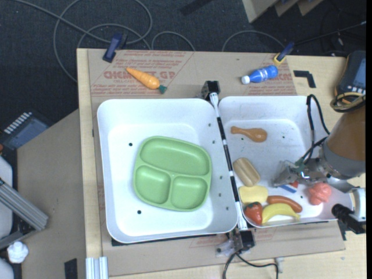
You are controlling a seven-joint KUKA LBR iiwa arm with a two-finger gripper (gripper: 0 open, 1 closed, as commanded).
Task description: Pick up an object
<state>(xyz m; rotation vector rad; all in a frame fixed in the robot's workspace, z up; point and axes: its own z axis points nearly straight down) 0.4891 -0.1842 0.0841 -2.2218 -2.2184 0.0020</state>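
Gripper [289, 175]: low in the right bin [273, 110]; finger state could not be told.
Advice: centre over one toy — the pink piece [319, 193] lay nearest — before closing.
Right bin: drumstick [250, 133], bun [246, 170], banana [277, 213], sausage [284, 202].
Left bin [116, 173]: green divided tray [172, 172] — nothing on it.

The arm [349, 150] shows at the right edge of the frame as a thick rounded segment, orange-brown in its upper part and grey below. From the grey part a dull metallic end effector [289, 176] juts toward the left, blurred, with small blue and red spots near its tip. A thin black cable [310, 121] loops up along the arm's left side.
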